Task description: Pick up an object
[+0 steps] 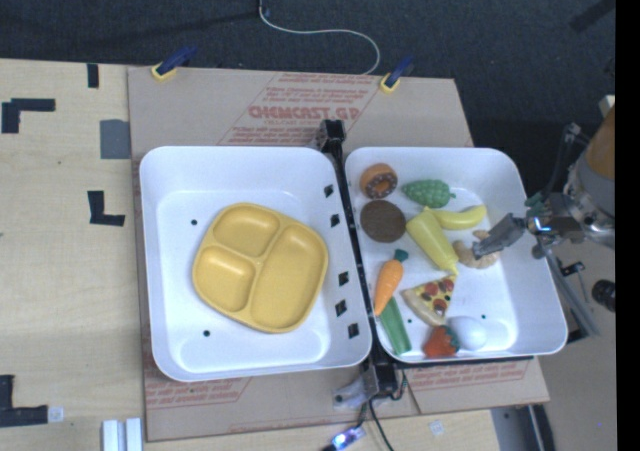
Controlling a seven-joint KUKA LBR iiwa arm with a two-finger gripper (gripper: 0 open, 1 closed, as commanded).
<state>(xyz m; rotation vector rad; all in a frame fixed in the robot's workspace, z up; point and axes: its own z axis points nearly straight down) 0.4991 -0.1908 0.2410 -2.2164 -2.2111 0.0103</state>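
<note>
jaws [492, 237] hover over the right bin [500, 164], aperture unclear.

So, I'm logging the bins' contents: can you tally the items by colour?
Yellow: 3 (divided plate, pepper, banana)
Green: 2 (leafy piece, cucumber)
Brown: 3
Orange: 1 (carrot)
Red: 1
White: 1 (egg)
Mixed: 1 (pizza slice)
Total: 12

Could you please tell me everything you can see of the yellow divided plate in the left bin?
The yellow divided plate lies flat near the middle of the left bin, turned at a slant to the bin's walls. It is a rounded square, looks like matte plastic, and has three compartments: two smaller ones on the camera view's left side and one larger one on the right, parted by raised ridges. The compartments hold nothing. It touches only the bin floor and stands apart from every wall.
</note>
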